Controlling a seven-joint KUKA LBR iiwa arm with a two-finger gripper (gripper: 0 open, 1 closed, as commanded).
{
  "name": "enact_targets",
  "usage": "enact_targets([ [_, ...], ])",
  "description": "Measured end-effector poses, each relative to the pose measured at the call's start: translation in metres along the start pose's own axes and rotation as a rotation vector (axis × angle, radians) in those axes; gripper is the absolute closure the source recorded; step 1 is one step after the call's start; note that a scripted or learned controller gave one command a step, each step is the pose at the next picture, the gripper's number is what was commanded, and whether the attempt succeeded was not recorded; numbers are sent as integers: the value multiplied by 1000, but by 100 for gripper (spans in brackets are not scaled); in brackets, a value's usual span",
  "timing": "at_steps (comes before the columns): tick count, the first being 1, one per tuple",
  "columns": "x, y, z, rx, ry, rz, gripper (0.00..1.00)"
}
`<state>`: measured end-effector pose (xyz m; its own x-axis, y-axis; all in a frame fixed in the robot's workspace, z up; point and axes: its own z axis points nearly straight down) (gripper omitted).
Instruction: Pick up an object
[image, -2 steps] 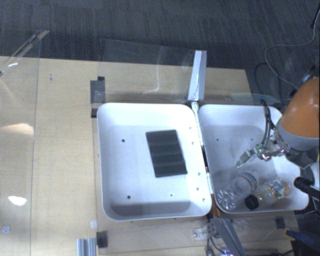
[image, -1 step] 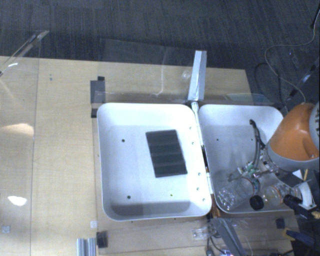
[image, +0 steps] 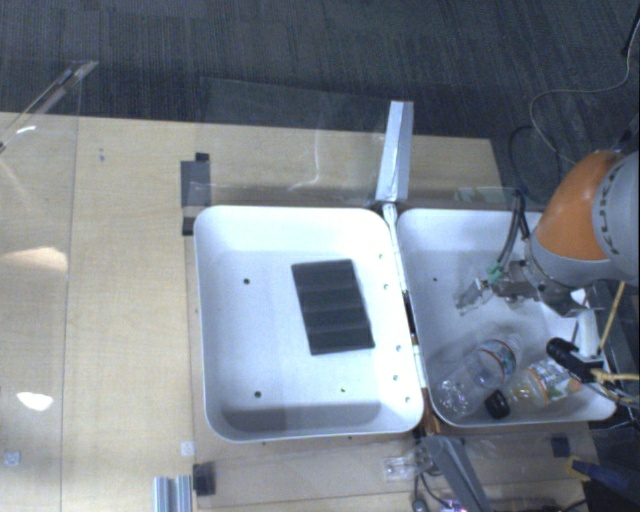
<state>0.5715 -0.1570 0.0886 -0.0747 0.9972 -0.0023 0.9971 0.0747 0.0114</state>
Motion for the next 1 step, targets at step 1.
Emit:
enact_targets([
  [1,-3,-70,-2,-10,-2,-111,0],
])
